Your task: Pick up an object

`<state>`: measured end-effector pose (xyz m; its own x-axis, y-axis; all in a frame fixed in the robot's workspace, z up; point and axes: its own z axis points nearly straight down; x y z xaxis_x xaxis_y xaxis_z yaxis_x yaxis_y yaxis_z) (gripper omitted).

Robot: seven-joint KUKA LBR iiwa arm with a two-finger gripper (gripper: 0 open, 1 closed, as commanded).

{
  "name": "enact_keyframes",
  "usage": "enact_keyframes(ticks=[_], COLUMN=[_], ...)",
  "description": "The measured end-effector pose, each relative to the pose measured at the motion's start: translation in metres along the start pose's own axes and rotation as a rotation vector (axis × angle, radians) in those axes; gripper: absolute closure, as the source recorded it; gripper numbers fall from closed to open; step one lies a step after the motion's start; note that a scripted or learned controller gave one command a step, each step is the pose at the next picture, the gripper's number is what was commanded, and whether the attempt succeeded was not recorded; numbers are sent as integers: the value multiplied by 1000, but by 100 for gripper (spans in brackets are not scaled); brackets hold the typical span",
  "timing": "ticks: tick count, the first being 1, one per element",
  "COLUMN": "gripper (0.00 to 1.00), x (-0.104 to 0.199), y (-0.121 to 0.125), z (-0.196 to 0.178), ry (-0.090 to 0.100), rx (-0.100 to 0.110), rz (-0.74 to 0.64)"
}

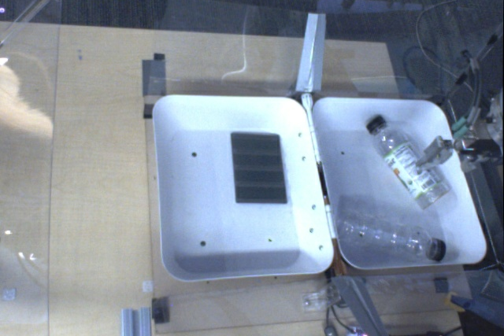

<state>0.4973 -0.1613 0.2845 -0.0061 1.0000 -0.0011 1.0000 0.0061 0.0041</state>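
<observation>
Landmark: the right bin (346, 118), the one nearer the arm; every place below is given from it.
Labelled bottle: a clear plastic bottle with a dark cap and printed label (404, 163) lies on its side in the bin's upper right part, cap toward the far wall, base toward the right wall.
Second bottle: another clear bottle (390, 237) lies along the bin's near wall, its dark cap at the near right corner.
Gripper: the gripper (438, 150) reaches over the bin's right wall and sits just beside the labelled bottle's lower half, at or touching its right flank.
Grip state: nothing is seen between its tips, and their spread is too small to read, so I cannot tell whether it is spread or closed.
Left bin: beyond the right bin's left wall, the left bin (177, 169) holds a flat dark ribbed block (258, 168).
Risk, roll: the bottle is round and smooth; a closure off its axis probably squirts it sideways.
Risk, crush: thin clear plastic may buckle and slip.
Risk, wall: the nearby right wall may block one side of the approach.
</observation>
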Motion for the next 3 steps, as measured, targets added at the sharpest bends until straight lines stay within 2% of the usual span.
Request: enact_keyframes(ticks=[1,2,3], gripper=[0,0,0], x=[10,-20,-39], y=[62,100,111], z=[43,165,196], ry=[0,1,-3], rx=[-1,0,-6], rz=[-150,-351,-497])
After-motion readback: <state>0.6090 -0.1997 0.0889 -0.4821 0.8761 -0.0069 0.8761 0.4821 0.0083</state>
